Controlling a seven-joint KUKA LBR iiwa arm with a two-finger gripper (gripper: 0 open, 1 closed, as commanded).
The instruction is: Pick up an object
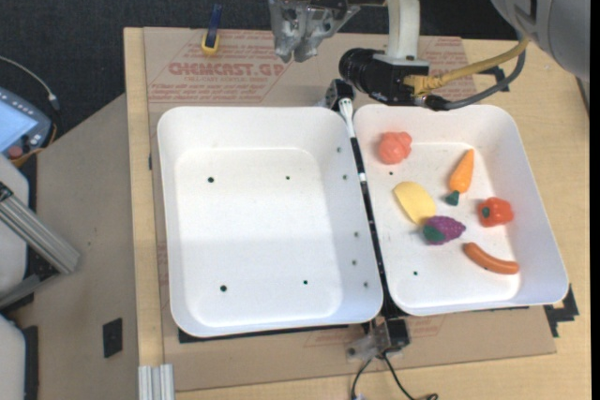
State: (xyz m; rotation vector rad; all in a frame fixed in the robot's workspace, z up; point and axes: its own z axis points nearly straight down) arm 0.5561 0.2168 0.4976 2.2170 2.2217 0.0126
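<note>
The gripper hangs beyond the left bin; whether its jaws are open I cannot tell. Nothing visibly held.

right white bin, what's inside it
The right white bin holds a pink lumpy toy, orange carrot, yellow wedge, purple grapes, red pepper and orange sausage. Nothing covers them.

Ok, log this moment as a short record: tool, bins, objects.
tool: tool up over the cardboard behind the left bin, nothing between its fingers
left bin: left bin, white, shallow
right bin: right bin, holds six toy foods
objects: pink piece, carrot, yellow piece, purple grapes, red pepper, sausage
</note>
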